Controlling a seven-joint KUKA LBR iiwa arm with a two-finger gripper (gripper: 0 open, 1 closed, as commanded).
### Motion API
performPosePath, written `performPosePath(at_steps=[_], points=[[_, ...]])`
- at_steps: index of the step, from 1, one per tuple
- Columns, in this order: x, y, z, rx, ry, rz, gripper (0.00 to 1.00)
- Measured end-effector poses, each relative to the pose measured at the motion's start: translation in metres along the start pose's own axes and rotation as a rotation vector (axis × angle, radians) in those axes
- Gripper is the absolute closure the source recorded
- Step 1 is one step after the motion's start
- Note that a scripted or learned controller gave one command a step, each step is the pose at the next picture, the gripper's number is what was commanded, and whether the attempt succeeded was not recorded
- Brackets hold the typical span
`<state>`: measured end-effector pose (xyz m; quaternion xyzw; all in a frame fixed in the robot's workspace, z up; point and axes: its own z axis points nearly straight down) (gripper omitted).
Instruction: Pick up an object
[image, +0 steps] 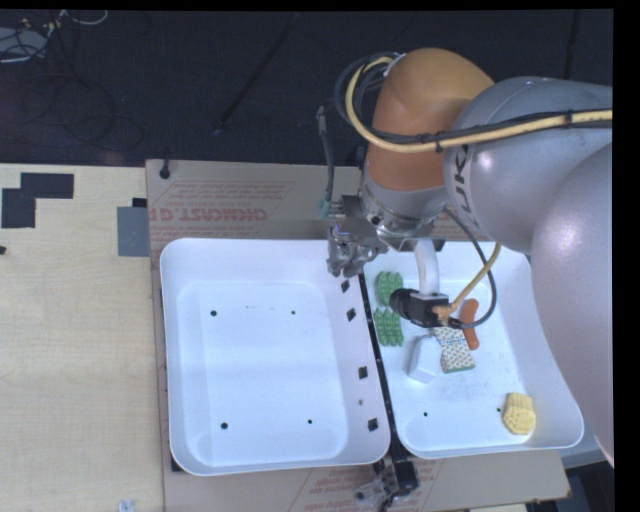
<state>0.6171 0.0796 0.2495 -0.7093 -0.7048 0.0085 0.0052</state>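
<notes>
Claw (347, 262) hovers above right bin (550, 440) holding small objects (445, 335).

A single camera is fixed above the bench (70, 330), looking down at a slant on both white bins (185, 350). The arm (520, 170) enters from the right, close to the lens and large; the gripper (347, 258) hangs over the bins' shared edge, mid-frame.
</notes>
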Motion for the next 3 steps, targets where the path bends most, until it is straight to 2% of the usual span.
performPosePath(at_steps=[1, 2, 3], points=[[-0.112, -0.043, 0.037, -0.008, 0.0, 0.006, 1.0], [-0.161, -0.107, 0.018, -0.013, 0.003, 0.0, 1.0], [-0.282, -0.143, 0.146, -0.005, 0.003, 0.006, 1.0]])
